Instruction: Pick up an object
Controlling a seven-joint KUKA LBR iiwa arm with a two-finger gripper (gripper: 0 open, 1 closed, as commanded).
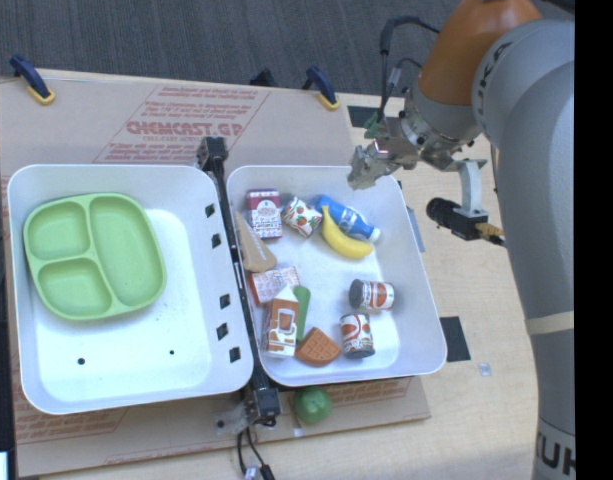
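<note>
Several small toy groceries crowd the right bin (416, 298), and we count the candidates for picking there. Near its upper middle a yellow banana (344, 240) lies just beside a blue bottle (348, 218), the two touching or nearly so. To their left we see a small red-and-white carton (302, 216) and a dark red box (264, 213). Lower in the bin, toward the right, two small cans sit near each other: one on its side (372, 295), one more upright below it (357, 334). At the lower left of the bin an orange juice carton (281, 326) lies beside a green stick-shaped item (302, 303), with a brown wedge (317, 347) below them and a pink-and-white packet (273, 283) above. A tan wedge-shaped piece (254, 250) rests against the bin's left wall.

We find the gripper (367, 166) at the upper right rim of this bin, above the blue bottle and apart from every object; nothing shows between its fingers, and we cannot tell whether they are spread or closed. The grey arm (531, 118) with its orange band (471, 33) fills the upper right of the frame.

Left of the divider, the left bin (116, 358) carries a green divided plate (94, 256) in its upper left. A green ball-like item (312, 405) sits outside the bins at the lower middle, on the cardboard (186, 118) beneath them.
</note>
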